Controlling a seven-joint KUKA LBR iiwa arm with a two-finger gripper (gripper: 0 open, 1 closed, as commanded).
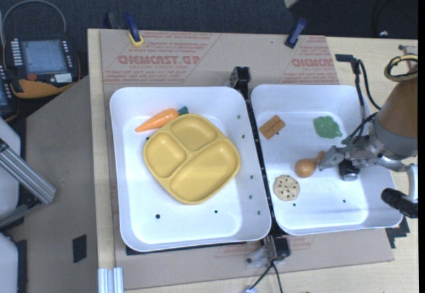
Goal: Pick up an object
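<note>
**Closing in on the small brown piece in the right bin**

Reaching in from the right, the arm (398, 119) has its gripper (330, 160) low over the right bin (319, 218), with the tip just beside a small rounded brown object (305, 167), perhaps an onion or a nut; the view is too coarse to name it. The fingers are dark and foreshortened against the bin floor, so I cannot tell whether they stand apart or together, nor whether they touch the brown piece.

That brown piece looks like the target. Judging by its shape, it will roll if nudged from one side, so the approach should centre the gripper over it and come down straight, not sweep in from the right. A side push would likely send it towards the cookie (286, 187), which lies near it on the lower left.

The other items in this bin sit well apart: a tan cracker (271, 127) near the dividing wall and a green leafy piece (327, 127) further back. Neither should interfere.

In the left bin (133, 205) a yellow divided plate (192, 158) lies beside a carrot (157, 119), both out of play.

Before lifting, the closure should be firm and low on the brown piece's widest part; a grip high on a rounded top would probably squeeze it out.
</note>
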